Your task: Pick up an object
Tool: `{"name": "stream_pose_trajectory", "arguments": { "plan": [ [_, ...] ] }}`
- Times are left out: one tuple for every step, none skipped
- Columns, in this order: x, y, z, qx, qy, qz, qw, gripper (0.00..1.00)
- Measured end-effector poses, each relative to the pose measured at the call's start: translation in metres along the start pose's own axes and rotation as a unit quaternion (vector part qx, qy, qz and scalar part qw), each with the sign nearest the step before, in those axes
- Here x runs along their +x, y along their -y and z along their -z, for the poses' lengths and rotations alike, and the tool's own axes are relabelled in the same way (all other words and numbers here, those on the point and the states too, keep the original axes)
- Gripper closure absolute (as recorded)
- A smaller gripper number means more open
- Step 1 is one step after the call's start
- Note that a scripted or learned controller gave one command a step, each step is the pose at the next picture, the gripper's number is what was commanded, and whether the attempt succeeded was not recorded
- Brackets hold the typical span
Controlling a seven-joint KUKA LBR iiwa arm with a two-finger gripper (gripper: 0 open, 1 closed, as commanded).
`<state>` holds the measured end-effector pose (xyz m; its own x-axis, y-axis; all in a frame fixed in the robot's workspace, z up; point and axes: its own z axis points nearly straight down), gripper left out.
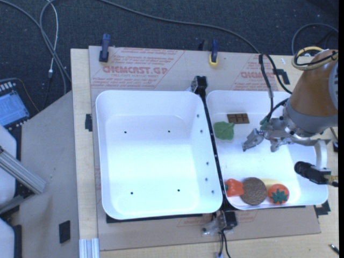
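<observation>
Gripper fingers hang spread apart over the right bin, with bare white floor showing between the two tips and nothing held. One finger points down-left, the other sits closer to the arm. Above them, the grey wrist and orange band cover the bin's far right corner, and the picture's edge cuts the arm off, so that part of the bin cannot be seen.

Just to the left of the gripper lies a green lump, soft-edged and hard to identify; it rests near the bin's left wall. Beyond it, up and to the left of the gripper, is a flat brown bar that looks like chocolate, apart from the green lump.

Well below the gripper, along the near wall, four things crowd together. A round brown disc sits in the middle, with a red piece touching its left side and partly tucked behind it. On its right is a red fruit with a green top, maybe a tomato or strawberry. A pale yellow sliver peeks out between disc and fruit, mostly hidden.

Far left of the gripper is the left bin, on the same desk. A black part juts out below the wrist; what it is cannot be told.
</observation>
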<state>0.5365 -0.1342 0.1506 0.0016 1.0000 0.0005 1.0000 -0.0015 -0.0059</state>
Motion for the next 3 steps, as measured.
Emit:
{"name": "stream_pose_trajectory", "arguments": {
  "plan": [
    [0.018, 0.019, -0.030, -0.002, 0.000, 0.001, 1.0000, 0.00],
    [0.024, -0.015, -0.064, -0.003, 0.000, 0.002, 1.0000, 0.00],
    [0.011, -0.037, -0.062, -0.003, 0.000, 0.001, 1.0000, 0.00]
  ]
}}
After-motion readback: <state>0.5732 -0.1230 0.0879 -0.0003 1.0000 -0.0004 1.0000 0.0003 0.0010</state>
